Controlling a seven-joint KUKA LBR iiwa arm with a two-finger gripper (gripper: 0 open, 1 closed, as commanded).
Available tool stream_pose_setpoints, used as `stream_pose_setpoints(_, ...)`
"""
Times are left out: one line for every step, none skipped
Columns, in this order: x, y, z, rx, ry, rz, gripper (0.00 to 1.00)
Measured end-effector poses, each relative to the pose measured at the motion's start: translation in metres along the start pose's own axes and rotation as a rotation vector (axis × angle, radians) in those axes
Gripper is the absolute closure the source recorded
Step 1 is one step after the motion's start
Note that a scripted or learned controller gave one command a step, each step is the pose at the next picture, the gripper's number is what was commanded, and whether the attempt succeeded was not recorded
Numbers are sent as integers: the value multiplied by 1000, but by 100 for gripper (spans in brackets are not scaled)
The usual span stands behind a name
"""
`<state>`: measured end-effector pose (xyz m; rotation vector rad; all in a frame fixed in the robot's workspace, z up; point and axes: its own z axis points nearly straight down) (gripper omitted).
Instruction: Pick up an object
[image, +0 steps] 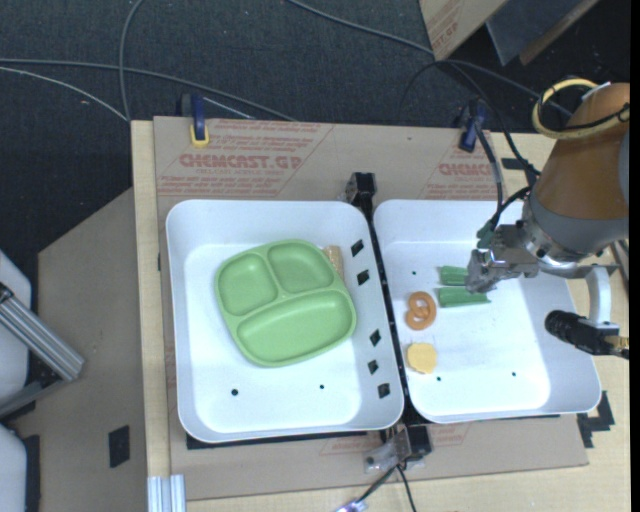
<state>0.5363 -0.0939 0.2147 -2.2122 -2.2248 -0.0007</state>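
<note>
Hand sits low in right bin, right on green piece, likely going for a grasp; can't tell its grip state. Pretzel and yellow chip lie nearby. Green divided plate is in left bin.

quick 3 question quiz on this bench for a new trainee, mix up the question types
1. True or false: the green divided plate lies in the left bin.
2. Which lies nearest the gripper? A) the pretzel B) the green strips C) the yellow round piece
3. Fill in: the pretzel and the yellow round piece lie in the ___ bin.

Key
1. True.
2. B; the gripper is right above the strips in the right bin.
3. Right.
</note>
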Motion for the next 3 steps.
stream_pose_setpoints(61, -8, -5, 0, 0, -1, 100)
stream_pose_setpoints(126, -7, -8, -2, 0, -2, 100)
stream_pose_setpoints(186, -5, -18, -4, 0, -2, 100)
